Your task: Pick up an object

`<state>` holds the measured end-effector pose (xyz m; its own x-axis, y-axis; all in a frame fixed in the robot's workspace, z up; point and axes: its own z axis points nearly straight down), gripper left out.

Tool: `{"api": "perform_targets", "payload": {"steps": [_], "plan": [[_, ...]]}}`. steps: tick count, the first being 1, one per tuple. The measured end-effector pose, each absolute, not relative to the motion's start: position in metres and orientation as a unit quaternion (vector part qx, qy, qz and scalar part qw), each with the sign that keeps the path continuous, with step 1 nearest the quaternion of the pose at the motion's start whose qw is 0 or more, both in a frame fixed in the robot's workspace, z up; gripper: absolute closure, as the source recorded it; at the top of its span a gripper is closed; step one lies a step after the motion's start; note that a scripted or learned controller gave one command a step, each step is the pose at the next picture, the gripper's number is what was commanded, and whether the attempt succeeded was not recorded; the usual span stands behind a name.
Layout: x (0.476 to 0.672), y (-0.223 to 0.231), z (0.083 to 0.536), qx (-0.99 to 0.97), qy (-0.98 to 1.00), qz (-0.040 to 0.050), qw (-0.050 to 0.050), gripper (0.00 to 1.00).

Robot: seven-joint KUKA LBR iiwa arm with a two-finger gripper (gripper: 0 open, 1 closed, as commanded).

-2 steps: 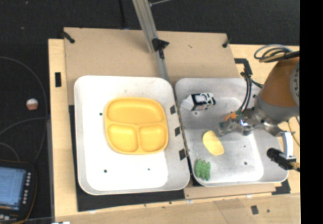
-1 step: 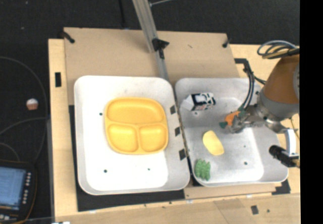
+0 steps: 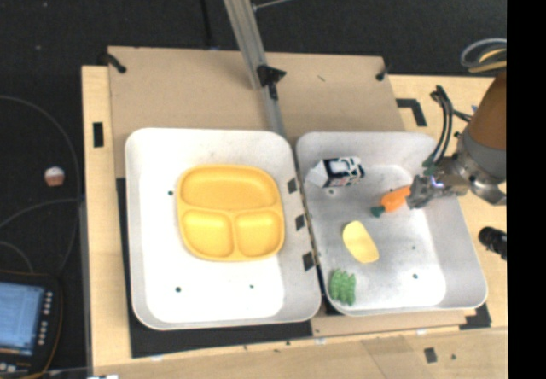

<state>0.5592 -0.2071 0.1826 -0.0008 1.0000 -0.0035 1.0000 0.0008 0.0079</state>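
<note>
My gripper [image 3: 423, 190] hangs over the right side of the right bin [image 3: 452, 283], reaching in from the right. An orange toy carrot [image 3: 393, 200] with a green tip lies slanted just to its left, and the carrot's right end meets the gripper's tip. The view is too small to tell whether the carrot is gripped. A black-and-white toy [image 3: 341, 170] sits at the back of this bin. A yellow oval piece [image 3: 360, 242] lies near the bin's middle. A small green piece [image 3: 342, 285] rests at its front left corner.
The left bin [image 3: 149, 283] holds a yellow divided plate [image 3: 229, 211]. A grey metal pole [image 3: 247, 36] slants down from the back toward the gap between the bins. Bare floor shows at the right bin's front right.
</note>
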Motion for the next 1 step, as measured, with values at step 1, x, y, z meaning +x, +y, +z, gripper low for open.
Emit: {"api": "perform_targets", "payload": {"steps": [1], "plan": [[0.5684, -0.2158, 0.2366, 0.706, 0.708, 0.0014, 0.004, 1.00]]}}
